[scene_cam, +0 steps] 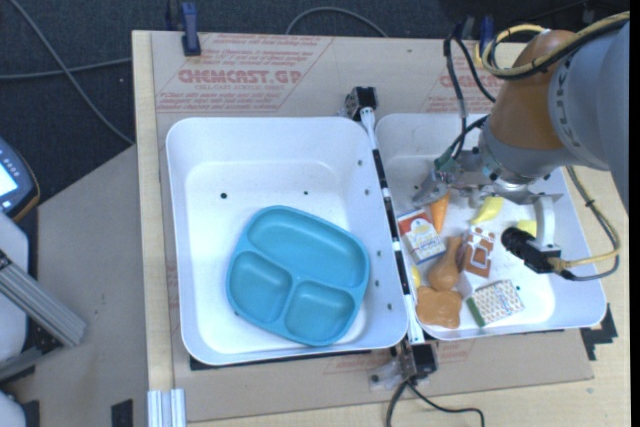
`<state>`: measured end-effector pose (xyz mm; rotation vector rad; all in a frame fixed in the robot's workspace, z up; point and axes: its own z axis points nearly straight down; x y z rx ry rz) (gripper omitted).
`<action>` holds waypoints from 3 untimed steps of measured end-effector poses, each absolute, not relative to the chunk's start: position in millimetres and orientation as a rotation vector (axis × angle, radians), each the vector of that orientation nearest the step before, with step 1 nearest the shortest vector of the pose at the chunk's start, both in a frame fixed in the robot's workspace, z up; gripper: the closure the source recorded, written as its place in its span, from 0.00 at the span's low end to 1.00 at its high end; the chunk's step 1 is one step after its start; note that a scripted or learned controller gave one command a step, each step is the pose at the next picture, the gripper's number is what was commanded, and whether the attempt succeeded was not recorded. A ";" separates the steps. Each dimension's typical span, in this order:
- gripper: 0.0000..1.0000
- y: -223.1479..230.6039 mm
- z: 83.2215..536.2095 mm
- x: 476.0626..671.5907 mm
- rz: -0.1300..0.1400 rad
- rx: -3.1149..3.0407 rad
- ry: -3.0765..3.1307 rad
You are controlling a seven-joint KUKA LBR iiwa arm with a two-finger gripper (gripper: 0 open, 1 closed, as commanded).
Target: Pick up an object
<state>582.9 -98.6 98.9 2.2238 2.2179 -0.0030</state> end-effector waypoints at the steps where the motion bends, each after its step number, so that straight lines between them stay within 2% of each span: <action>1: 0.00 -113.5 83.6 627.8 0.002 2.217 2.220; 2: 1.00 -112.7 95.3 627.3 0.002 2.214 2.221; 3: 1.00 -34.5 190.6 574.3 0.010 2.212 2.229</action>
